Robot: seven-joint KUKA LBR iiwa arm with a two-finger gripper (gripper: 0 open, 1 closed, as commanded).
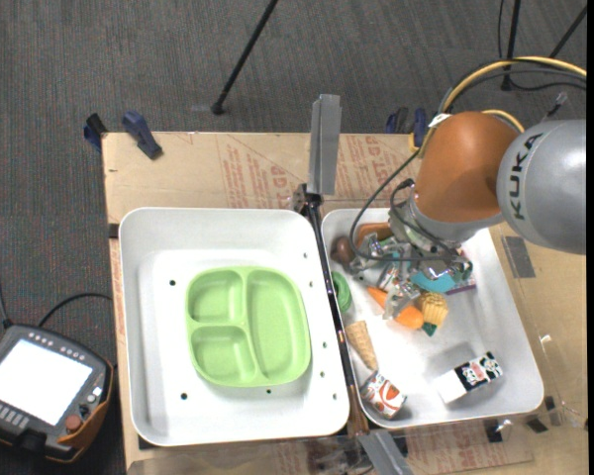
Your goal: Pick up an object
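Observation:
My gripper [408, 270] hangs low in the right bin [510, 349], under the orange wrist band, over a cluster of toy food. Directly below it lie a yellow corn cob [434, 310], a round orange piece [409, 317] and an orange carrot [378, 298]. The arm hides the gripper's tips and part of the cluster. A waffle cone [362, 342], a red and white can [384, 395] and a small black and white carton [470, 376] lie nearer the front of the bin, apart from the gripper.
A green divided plate [247, 327] lies in the left bin [148, 265]. A green item [341, 291] and a brown item [345, 250] rest against the right bin's left wall. A tablet [35, 379] sits on the floor at lower left.

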